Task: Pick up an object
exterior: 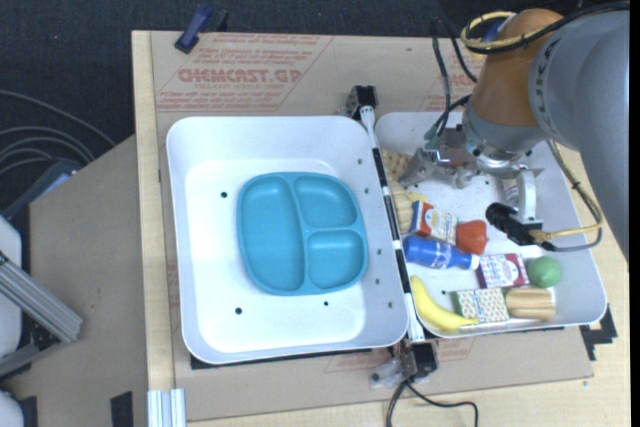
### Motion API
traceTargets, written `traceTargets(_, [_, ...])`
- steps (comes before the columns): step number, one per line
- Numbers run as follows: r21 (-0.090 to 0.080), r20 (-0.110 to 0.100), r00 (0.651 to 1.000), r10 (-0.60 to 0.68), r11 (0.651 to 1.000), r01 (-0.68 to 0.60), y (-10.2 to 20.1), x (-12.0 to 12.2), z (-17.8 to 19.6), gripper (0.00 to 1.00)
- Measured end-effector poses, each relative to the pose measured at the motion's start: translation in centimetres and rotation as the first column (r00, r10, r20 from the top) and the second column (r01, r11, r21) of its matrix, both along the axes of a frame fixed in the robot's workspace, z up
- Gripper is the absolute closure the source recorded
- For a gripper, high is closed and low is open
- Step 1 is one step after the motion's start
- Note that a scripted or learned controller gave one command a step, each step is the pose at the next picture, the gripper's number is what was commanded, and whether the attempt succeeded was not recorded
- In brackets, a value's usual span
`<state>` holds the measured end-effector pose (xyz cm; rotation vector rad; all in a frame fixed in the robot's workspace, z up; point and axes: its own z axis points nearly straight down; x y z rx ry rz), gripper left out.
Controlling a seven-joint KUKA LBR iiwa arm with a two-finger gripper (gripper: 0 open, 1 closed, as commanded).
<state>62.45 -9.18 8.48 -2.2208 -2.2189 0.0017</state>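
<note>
The right bin [590, 300] holds a pile of small items: a yellow banana [435, 308], a blue bottle [436, 254], a red piece [472, 236], a small orange-and-white packet [425, 215], a purple-and-white carton [500, 270], a green ball [544, 270], a checkered box [482, 305] and a tan cylinder [531, 302]. My gripper [447, 165] hangs low over the far left part of this bin, beyond the packet, under the orange-banded wrist [505, 80]. Nothing shows as held.
The left bin [200, 165] carries a blue divided plate [301, 231]. A black clip [361, 99] sits at the far end of the divider between the bins. Cables run along the right bin's far and right sides. A blue clip [196, 28] lies on the board's far left corner.
</note>
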Motion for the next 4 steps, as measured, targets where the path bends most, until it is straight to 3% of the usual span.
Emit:
traceTargets(1, [-0.005,-0.014,1.0,0.001,1.0,-0.001,-0.4,3.3,-0.2,0.0])
traceTargets(2, [0.0,0.0,1.0,0.0,1.0,0.0,0.0,-0.2,0.0,0.0])
traceTargets(3, [-0.003,-0.018,1.0,0.002,1.0,-0.002,-0.8,3.8,-0.1,0.0])
traceTargets(4, [-0.004,-0.018,1.0,0.001,1.0,-0.001,-0.7,3.8,-0.1,0.0])
